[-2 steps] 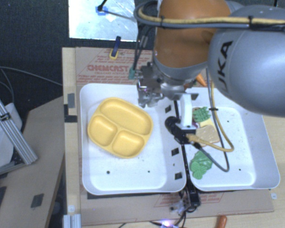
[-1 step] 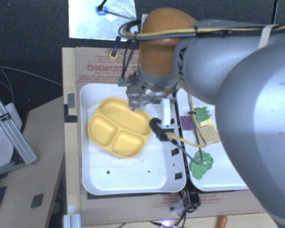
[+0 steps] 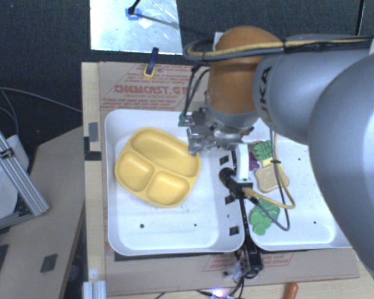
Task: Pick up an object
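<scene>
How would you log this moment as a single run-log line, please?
arm: over bins' divider | gripper: at yellow divided plate rim, left bin | grasp: unconfirmed | right bin: small food toys

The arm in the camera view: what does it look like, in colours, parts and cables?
The arm is smooth, rounded grey metal with an orange band above the wrist. Dark letters mark the grey shell beside that band. Black cables run along its top. Below the band sits the hand, a grey and black metal block.

My two white bins (image 3: 174, 245) sit side by side on a brown cardboard sheet (image 3: 137, 89) with red letters. A shiny silver sheet (image 3: 134, 17) lies behind it. A metal frame (image 3: 12, 173) stands at the left.
</scene>
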### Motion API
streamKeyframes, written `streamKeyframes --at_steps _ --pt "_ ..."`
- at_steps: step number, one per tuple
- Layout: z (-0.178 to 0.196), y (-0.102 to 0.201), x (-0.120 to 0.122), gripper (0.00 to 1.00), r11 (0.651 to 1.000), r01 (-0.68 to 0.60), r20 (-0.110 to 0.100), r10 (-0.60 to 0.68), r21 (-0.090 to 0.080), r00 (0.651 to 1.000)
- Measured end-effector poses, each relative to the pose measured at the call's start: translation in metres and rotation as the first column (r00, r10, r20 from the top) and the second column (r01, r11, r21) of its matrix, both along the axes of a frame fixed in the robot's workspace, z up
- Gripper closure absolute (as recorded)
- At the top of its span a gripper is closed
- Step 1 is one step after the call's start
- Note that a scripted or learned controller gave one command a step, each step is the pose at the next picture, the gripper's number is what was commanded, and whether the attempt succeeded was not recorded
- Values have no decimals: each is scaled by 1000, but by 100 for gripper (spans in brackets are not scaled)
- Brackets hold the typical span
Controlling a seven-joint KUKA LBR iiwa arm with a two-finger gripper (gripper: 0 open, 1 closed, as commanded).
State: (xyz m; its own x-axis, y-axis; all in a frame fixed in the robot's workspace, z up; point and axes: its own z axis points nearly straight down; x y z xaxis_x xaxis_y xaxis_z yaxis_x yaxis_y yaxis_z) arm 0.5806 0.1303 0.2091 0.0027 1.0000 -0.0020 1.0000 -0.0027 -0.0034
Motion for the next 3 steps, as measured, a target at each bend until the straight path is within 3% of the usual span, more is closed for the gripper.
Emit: streamKeyframes --at_steps 1,3 --pt "8 -60 -10 100 1000 2 3 -2 -1 1000" --pt "29 -55 -9 100 1000 -3 9 3 4 1000"
